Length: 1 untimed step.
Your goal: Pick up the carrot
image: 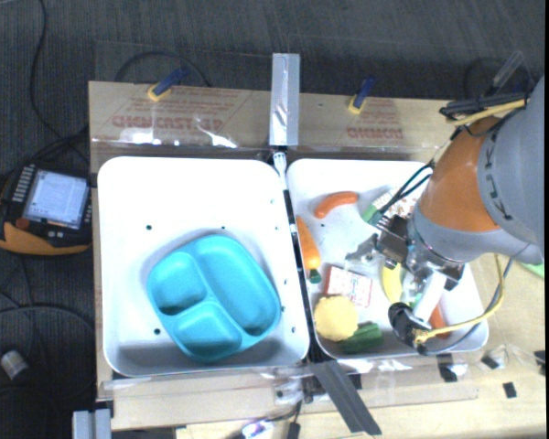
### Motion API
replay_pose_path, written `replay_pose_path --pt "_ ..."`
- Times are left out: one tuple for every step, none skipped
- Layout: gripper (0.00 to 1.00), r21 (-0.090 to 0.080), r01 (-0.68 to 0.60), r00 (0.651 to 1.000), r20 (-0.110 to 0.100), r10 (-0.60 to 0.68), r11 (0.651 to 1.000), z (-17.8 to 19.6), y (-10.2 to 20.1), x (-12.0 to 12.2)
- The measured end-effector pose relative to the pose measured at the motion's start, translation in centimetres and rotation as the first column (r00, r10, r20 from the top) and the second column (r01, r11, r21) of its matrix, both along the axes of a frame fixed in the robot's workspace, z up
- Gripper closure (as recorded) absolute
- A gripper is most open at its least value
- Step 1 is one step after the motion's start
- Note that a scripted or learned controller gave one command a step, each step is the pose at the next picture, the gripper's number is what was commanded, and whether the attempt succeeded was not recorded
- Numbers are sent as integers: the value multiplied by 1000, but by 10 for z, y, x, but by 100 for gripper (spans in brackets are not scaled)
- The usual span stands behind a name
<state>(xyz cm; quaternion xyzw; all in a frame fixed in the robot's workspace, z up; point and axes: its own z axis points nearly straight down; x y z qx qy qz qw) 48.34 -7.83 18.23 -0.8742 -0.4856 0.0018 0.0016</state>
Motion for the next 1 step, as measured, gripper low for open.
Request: replay_pose_path --pt "0 -7 474 881 0 -474 881 0 5 23"
